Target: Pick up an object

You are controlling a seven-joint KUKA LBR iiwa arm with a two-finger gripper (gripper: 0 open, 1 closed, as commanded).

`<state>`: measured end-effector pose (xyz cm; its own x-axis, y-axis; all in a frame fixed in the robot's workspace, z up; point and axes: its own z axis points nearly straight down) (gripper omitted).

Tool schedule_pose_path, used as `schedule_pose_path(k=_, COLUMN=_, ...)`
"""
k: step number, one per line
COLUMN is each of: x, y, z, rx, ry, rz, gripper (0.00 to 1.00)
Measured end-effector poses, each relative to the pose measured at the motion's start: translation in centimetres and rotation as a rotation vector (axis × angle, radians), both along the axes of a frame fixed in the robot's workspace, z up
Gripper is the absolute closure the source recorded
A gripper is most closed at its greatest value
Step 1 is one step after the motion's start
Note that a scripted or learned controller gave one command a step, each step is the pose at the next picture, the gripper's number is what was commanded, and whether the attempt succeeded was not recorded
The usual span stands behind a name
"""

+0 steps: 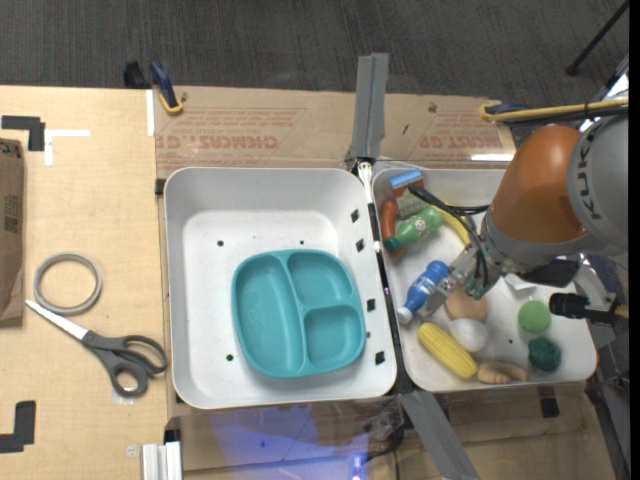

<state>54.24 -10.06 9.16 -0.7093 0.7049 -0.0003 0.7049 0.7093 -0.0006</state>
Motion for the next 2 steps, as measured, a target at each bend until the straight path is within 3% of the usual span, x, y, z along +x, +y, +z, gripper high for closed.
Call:
schedule_pose_path(k=1, x=7.6, y=-2.2, z=0.1, rx=0.0, ry=-0.001, rz=0.006, gripper=0.0)
schedule_pose_path(k=2, x=-2.4, y=-1.6, z=0.0, rx=0.0, ry=0.001, rz=-0.115, gripper=0.0)
